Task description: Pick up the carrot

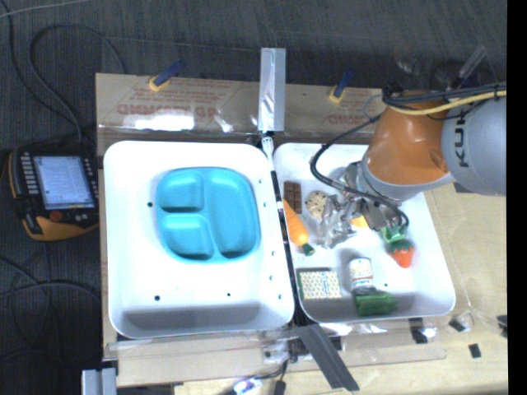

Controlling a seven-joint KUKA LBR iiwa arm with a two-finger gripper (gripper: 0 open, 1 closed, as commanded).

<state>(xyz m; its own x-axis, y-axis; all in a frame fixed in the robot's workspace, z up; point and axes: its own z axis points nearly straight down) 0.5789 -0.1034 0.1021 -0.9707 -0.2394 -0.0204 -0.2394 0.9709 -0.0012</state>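
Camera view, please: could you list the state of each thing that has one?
carrot: lying in the right bin by its left wall, not lifted.
end effector: low over the right bin, just right of the carrot.
blue tray: flat in the left bin.
strawberry: lying in the right bin.
small can: upright.

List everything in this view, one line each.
left bin: 1, white, left half of bench
blue tray: 1, three compartments, in the left bin
right bin: 1, white, beside it
carrot: 1, orange, right bin's left edge
strawberry toy: 1, red with green top, right side
small can: 1, pale, lower middle
green item: 1, near front wall
teach pendant: 1, orange-black, far left
gripper: 1, over the right bin's clutter
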